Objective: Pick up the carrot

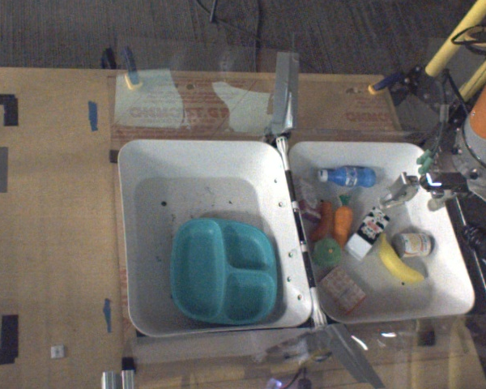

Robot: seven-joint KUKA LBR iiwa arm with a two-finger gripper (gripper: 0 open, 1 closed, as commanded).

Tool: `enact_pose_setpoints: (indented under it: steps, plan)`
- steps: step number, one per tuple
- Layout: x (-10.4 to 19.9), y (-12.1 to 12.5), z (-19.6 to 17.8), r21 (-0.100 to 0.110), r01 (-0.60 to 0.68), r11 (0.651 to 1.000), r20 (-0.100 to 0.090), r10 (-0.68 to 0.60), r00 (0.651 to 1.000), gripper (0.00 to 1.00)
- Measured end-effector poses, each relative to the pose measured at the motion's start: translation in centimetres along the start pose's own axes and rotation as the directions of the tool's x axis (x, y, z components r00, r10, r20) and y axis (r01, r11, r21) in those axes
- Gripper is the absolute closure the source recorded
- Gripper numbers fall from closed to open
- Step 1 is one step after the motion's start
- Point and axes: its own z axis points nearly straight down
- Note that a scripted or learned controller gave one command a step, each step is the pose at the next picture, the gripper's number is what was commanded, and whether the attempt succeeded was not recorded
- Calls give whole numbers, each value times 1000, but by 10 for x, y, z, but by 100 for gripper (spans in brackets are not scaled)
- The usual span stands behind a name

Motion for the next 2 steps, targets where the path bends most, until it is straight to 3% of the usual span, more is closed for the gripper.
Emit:
enact_pose_setpoints:
  steps: [1,2]
  plan:
    - [41,36,77,1,109,994,-1,-109,994,0]
    - [15,63,158,-29,109,994,8,-109,994,0]
